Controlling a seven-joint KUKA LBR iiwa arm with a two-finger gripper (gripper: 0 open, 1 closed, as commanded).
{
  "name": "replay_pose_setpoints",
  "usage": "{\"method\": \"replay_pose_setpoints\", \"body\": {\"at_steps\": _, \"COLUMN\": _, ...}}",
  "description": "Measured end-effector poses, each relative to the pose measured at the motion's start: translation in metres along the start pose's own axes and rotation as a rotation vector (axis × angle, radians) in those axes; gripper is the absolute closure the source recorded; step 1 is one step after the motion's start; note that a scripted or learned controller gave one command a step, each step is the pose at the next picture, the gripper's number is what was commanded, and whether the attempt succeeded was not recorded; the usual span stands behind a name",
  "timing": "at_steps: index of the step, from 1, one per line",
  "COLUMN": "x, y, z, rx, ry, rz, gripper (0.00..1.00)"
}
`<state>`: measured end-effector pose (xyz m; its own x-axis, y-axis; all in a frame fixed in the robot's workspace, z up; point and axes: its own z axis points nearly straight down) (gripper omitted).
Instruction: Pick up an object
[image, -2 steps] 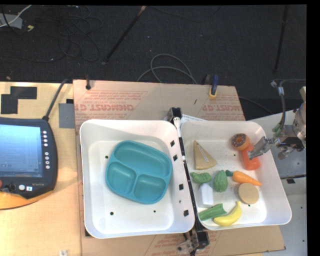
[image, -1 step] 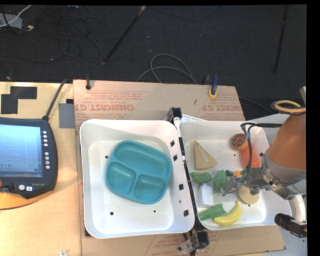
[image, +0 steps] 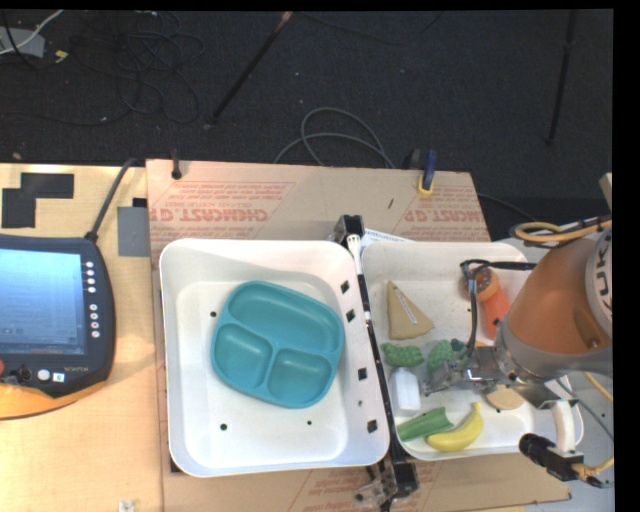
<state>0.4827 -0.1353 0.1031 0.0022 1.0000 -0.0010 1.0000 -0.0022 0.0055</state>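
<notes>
My gripper (image: 447, 372) is low in the right bin (image: 440, 262), but I cannot tell if it is open or holding anything. Near me lie 1 banana (image: 458, 432) and 1 green pepper (image: 422, 423). Farther off are green leaves (image: 404, 353), then a tan wedge (image: 406, 312). The left bin (image: 190, 350) holds 1 teal plate (image: 276, 342).

Toward the frame's right, the right-hand shallow white bin (image: 440, 255) holds the candidates; a tan wedge-shaped piece (image: 406, 312) lies at its upper left; a dark green leafy toy (image: 420, 354) sits mid-bin; a small white block (image: 406, 389) lies below it; a green pod-shaped toy (image: 424, 423) and a yellow banana (image: 458, 431) lie touching along the lower edge; an orange carrot-like piece (image: 488, 292) lies at upper right.
</notes>
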Motion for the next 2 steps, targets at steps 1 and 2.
{"method": "replay_pose_setpoints", "body": {"at_steps": 1, "x": 0.016, "y": 0.036, "z": 0.016, "rx": 0.005, "ry": -0.001, "rz": -0.003, "gripper": 0.00}}
{"method": "replay_pose_setpoints", "body": {"at_steps": 2, "x": 0.015, "y": 0.035, "z": 0.005, "rx": 0.009, "ry": 0.002, "rz": 0.003, "gripper": 1.00}}
